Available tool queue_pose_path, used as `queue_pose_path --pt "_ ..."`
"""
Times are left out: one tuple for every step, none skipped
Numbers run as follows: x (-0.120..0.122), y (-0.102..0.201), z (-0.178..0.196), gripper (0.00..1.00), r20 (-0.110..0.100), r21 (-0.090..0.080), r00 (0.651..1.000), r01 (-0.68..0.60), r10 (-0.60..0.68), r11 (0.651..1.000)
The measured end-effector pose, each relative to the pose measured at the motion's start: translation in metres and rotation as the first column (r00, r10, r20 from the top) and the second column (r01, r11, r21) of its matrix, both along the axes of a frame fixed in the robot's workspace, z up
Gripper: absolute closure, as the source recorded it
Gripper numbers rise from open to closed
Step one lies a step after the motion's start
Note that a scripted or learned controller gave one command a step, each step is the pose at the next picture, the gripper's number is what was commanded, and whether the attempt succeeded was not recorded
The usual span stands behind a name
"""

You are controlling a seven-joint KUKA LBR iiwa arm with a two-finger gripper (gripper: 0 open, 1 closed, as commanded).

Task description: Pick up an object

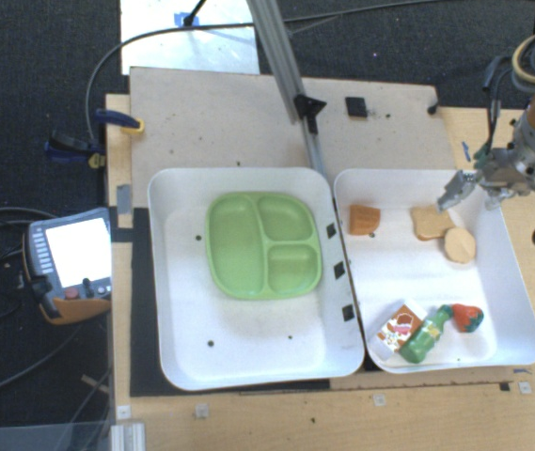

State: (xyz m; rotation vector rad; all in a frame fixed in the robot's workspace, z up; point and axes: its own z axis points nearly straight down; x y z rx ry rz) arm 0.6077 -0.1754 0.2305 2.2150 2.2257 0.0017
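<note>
**Arm poised at the right bin's far rim**

The worktop (pixel 248 111) is a pale board with a tan wooden border, standing on dark carpet (pixel 32 64). Two shallow white bins sit side by side on it. The left bin (pixel 182 346) carries a green divided plate (pixel 264 244). The right bin (pixel 511 289) holds an orange block (pixel 364 219) near its left wall, two tan bread-like pieces (pixel 446 234) touching each other toward the far right, and along the near edge a small printed packet (pixel 400 330), a green bottle (pixel 424 337) and a red strawberry-like toy (pixel 467 318) lying close together.

The gripper (pixel 456 194) hangs over the right bin's far right part, just above the tan pieces; its fingers are too small and blurred to tell whether they are spread or closed, and nothing is seen between them.

A grey pole (pixel 281 54) slants across the board. Off the worktop's left side a handheld control pendant (pixel 70 261) lies on the carpet among black cables (pixel 145 50), with blue clamps (pixel 107 120) at the board's edge.
</note>
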Motion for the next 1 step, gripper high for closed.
queue_pose_path --pt "0.003 -0.0087 -0.0568 0.0 -0.004 0.0 1.0 0.004 -0.004 1.0"
